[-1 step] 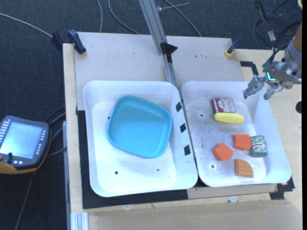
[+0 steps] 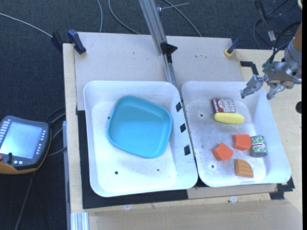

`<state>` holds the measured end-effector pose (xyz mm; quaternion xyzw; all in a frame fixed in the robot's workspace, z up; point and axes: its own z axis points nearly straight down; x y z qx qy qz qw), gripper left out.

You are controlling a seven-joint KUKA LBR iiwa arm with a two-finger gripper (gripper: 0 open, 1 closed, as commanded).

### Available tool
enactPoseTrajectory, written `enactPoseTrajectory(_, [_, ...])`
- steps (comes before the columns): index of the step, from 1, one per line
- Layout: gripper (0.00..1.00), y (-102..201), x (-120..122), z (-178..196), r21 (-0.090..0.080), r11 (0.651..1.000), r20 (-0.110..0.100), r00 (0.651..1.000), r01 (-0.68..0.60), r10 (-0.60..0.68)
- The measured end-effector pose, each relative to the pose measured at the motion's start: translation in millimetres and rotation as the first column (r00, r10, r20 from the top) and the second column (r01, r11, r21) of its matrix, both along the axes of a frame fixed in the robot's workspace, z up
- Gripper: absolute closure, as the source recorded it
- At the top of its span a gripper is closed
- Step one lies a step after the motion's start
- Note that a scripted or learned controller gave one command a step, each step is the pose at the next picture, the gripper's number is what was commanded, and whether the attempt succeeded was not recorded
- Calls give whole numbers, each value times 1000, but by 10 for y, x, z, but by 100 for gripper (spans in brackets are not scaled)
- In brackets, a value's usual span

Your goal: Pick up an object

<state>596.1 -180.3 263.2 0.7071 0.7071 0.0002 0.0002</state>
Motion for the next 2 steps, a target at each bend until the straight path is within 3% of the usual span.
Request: enactPoseTrajectory(2, [0, -89, 25, -1202, 1, 1000, -5, 1000, 0, 0])
